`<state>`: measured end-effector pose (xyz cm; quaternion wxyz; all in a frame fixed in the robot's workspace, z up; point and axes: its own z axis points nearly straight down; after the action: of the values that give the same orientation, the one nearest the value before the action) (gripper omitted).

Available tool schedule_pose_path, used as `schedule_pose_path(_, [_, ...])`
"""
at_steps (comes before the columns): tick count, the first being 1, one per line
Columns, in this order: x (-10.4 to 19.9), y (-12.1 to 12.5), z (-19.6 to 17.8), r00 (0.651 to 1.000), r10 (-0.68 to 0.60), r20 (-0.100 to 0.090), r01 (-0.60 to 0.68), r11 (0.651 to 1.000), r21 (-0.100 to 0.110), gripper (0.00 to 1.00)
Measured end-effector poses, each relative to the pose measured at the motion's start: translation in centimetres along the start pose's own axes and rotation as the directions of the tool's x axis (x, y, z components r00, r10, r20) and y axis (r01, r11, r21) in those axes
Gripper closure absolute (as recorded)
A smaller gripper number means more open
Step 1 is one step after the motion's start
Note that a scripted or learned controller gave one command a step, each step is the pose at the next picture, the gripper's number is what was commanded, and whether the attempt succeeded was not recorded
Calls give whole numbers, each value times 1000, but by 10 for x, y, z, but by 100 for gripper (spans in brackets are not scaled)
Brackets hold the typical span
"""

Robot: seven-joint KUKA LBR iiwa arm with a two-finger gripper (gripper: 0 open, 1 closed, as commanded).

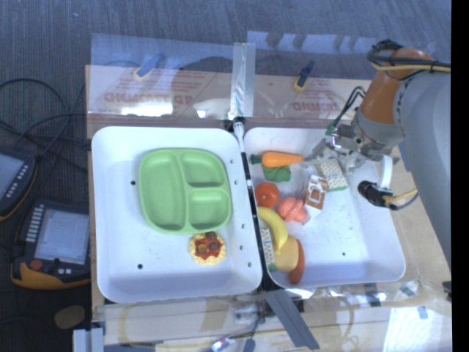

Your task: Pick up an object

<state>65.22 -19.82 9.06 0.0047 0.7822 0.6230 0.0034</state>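
1. We read this as the approach step: the gripper [331,150] hangs over the upper part of the right bin [381,259], and nothing is visibly held between its fingers, so no pick has yet succeeded as far as we can see.

2. Whether the jaws stand open or closed we cannot tell; the wrist and its cabling cover them from above.

3. The candidate things lie mostly along the right bin's left side. The carrot [282,159] is at about 9 o'clock from the gripper, with a green piece [276,173] touching it below. A small carton [316,191] lies near, at about 7 o'clock, and a checked packet [333,173] sits just under the gripper at 6 o'clock.

4. Further off toward 7 o'clock we see a tomato [267,193], a pink piece [293,210], a banana [275,228] and a brown piece [291,259], all crowded together and touching.

5. The left bin [117,196] holds a green tray [185,189] and a small pizza [207,247] at its 6 o'clock.

6. We judge the next move calls for a straight descent onto the packet or carton, with the jaws spread wide enough to straddle one alone.

7. Hard to make out: the packet's upper edge under the gripper, and what the pink and brown pieces are.
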Motion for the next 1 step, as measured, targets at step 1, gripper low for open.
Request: schedule_pose_path(1, [-2,-1,-9,1000,1,4,-1,1000,3,100])
